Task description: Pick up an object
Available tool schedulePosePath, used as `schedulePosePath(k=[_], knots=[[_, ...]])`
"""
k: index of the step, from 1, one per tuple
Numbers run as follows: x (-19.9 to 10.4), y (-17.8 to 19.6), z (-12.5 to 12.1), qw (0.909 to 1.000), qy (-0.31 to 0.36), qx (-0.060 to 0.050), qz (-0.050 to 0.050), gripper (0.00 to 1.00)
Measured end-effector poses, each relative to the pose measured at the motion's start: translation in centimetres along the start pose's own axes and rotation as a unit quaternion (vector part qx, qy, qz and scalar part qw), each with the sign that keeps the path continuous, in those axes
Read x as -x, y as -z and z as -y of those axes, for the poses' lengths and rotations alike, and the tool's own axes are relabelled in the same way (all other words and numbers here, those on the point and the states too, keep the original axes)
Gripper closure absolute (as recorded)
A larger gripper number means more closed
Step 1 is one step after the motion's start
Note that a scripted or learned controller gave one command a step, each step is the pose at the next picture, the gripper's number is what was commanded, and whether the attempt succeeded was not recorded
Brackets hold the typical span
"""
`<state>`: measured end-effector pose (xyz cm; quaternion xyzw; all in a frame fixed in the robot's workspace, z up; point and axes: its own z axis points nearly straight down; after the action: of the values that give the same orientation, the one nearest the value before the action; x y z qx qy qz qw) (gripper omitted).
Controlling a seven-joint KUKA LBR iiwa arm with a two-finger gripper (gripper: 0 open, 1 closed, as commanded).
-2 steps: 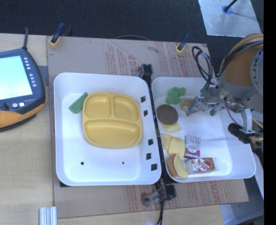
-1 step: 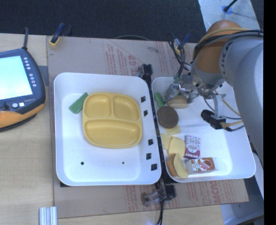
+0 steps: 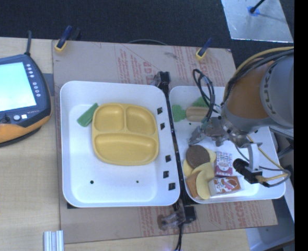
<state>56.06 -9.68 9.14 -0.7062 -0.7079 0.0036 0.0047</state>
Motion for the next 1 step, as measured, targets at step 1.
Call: schedulePosePath(k=[1], knots=[[0.04, -0.03, 3.76, 1.0000, 0.001, 0.003, 0.001, 0.00]])
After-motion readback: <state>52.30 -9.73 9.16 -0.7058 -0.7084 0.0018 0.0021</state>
